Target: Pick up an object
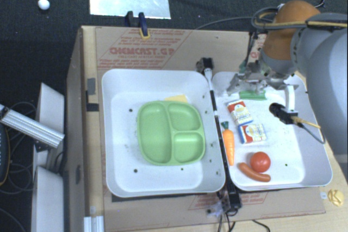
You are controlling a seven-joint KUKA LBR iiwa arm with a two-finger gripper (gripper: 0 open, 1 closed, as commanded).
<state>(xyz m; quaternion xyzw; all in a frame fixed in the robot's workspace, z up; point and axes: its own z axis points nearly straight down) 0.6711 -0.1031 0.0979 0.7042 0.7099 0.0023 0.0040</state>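
My gripper point(251, 83) hangs low over the back of the right bin point(318, 163), right above a flat green piece point(253, 95) that peeks out under it. In front of it lie a red-and-white carton point(238, 112) and a second small box point(254, 132). An orange carrot point(229, 146) lies along the bin's left wall. A red tomato point(261, 161) and a reddish sausage point(254, 172) rest near the front. Nothing is visibly held.
The left bin point(117, 117) holds a green divided plate point(171, 132) with a yellow piece point(176, 99) behind it. A black part with a thin yellow stem point(286, 114) juts over the right bin. The grey arm point(323, 54) covers the back right corner.
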